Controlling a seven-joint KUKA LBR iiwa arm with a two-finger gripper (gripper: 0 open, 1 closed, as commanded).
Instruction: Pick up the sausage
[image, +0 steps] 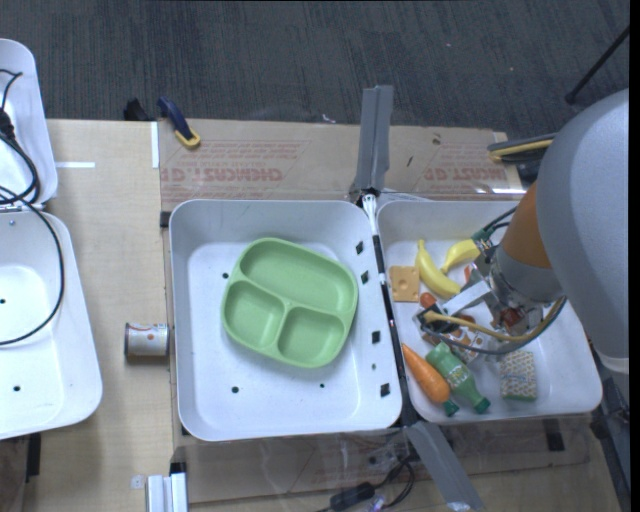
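Reddish sausage (428, 299) just left of gripper (447, 321).

My grey arm (600, 200) looks smooth with a soft sheen. The green divided plate (290, 302) reads as matt plastic, the white bins (200, 330) as smooth plastic. Beneath them lies printed brown cardboard (270, 160), dull and papery.

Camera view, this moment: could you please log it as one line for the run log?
arm: over right bin | gripper: low among food items | sausage: not identifiable | green plate: left bin
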